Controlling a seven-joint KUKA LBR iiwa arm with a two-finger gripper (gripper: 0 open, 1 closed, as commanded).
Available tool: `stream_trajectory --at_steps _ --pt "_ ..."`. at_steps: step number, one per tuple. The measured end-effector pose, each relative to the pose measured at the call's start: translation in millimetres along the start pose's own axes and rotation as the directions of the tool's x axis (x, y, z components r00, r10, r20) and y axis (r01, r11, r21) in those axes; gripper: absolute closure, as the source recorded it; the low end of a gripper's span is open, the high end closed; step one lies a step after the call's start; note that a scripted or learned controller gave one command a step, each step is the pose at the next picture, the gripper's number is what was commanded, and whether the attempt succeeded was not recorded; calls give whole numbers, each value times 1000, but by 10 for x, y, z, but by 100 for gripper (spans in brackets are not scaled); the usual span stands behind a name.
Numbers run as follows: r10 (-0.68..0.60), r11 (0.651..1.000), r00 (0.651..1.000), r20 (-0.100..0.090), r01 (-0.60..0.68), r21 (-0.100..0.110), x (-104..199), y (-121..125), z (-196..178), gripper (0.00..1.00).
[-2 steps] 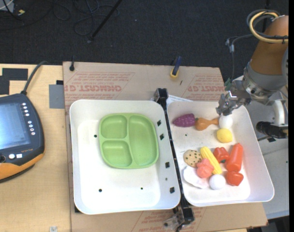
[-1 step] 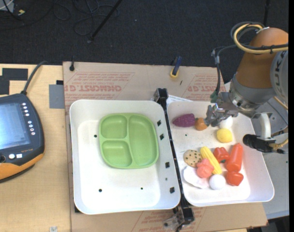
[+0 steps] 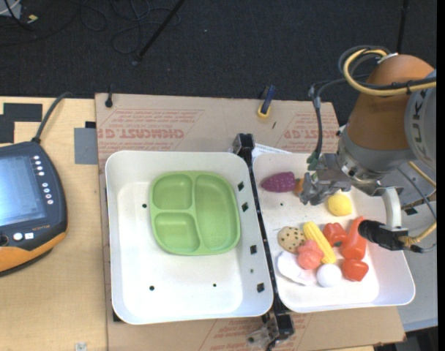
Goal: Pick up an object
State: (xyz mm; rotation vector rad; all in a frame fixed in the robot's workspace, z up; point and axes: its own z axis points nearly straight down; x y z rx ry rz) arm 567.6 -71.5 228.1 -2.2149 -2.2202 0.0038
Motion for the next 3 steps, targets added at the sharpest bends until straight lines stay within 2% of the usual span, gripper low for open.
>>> stream_trajectory --at_steps 1,2,3 --pt "0 1000 1000 0 0 2 500 -334 69 100" --pt "3 1000 1000 2 -3 -3 469 -247 -13 100" --pt "1 1000 1000 1 -1 0 576 -406 -17 100"
